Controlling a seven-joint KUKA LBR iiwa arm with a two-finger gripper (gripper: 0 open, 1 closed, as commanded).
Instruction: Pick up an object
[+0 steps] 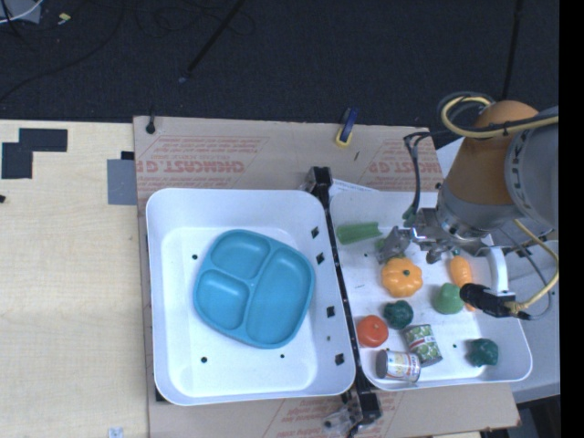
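The right bin (511,372) holds several toy foods. A yellow-orange pepper (401,277) lies near the middle, with a green vegetable (358,232) above and to its left. A small orange piece (460,270) and a light green piece (447,298) lie to the pepper's right. Lower down are a dark green piece (398,314), a red tomato (371,330), a green-labelled can (422,343) and a silver can (399,365). Another dark green piece (482,351) sits in the bottom right corner. My gripper (415,243) hangs low over the bin, just above the pepper.
The left bin (164,245) holds a blue divided plate (254,286). A black divider (333,281) runs between the bins. The arm's grey body and orange band (488,167) cover the right bin's upper right corner. Cables loop around the wrist.
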